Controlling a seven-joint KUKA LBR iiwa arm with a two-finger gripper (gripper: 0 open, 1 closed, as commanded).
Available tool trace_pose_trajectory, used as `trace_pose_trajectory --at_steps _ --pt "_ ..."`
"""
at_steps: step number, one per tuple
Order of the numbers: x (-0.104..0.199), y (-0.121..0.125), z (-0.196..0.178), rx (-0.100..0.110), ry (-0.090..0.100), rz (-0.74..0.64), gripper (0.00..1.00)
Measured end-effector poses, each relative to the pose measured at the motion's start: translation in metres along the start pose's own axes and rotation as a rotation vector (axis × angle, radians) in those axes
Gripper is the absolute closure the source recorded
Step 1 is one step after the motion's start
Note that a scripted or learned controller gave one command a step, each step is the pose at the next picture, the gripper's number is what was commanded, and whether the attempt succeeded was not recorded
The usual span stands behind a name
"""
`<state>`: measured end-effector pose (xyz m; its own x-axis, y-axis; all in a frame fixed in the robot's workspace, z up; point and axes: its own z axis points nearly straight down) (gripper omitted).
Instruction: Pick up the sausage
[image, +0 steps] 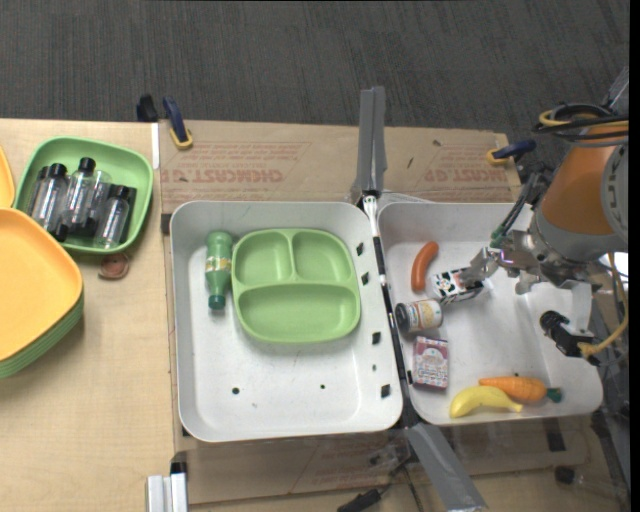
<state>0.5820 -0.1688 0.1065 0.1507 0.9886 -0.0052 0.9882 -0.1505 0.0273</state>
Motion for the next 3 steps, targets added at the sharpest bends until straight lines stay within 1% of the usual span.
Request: trace_pose_trajectory --at_steps 1,2,3 --pt "0.068 0.042 0.001 -0.003 0.003 -0.049 0.00" --pt "0.087 0.067 -0.084 0.028 0.004 -0.085 0.00" --pt "0.054 0.044 -0.006 0.006 0.006 -0.096 0.00"
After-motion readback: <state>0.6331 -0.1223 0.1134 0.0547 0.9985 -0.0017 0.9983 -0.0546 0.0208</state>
